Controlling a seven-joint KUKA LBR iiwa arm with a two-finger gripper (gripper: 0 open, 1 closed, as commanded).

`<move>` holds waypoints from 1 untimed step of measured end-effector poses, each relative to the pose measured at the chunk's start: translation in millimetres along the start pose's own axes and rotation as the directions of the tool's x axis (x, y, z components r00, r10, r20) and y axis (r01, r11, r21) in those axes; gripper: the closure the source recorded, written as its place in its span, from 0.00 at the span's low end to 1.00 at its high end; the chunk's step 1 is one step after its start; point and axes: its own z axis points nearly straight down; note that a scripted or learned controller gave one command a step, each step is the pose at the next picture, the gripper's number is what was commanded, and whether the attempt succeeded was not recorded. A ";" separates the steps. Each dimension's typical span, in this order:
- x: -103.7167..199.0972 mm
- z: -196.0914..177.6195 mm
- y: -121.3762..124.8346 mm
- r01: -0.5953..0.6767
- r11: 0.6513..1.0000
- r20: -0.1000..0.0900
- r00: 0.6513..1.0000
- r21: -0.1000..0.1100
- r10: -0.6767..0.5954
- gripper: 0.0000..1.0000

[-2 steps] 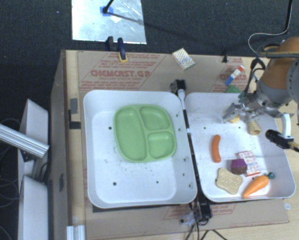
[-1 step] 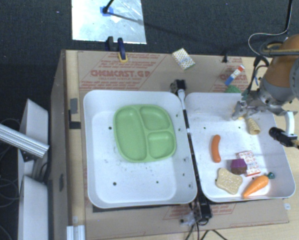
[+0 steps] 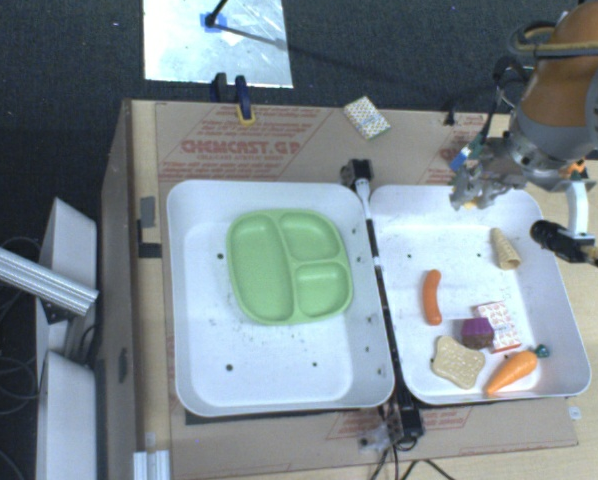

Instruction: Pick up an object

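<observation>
Green 3-section plate point(image 3: 287, 266); smooth orange sausage point(image 3: 432, 297); claw point(image 3: 471, 196) blurry, maybe metal.

Toy sausage point(image 3: 432, 297) lies mid right bin point(image 3: 419, 218).

One fixed camera looks down at a slant on both bins point(image 3: 379, 268) from above.

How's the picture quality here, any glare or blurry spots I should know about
Camera view: strong glare on the shiny sheet beyond the bench; both white bins are bright but not washed out; the gripper is soft and smeared, its detail unreadable; the small toys such as the orange sausage and carrot are soft-edged but recognisable; shadows are faint.
</observation>
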 end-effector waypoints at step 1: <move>32.0 -29.0 -25.4 0.001 1.000 -0.001 1.000 0.003 -0.001 1.00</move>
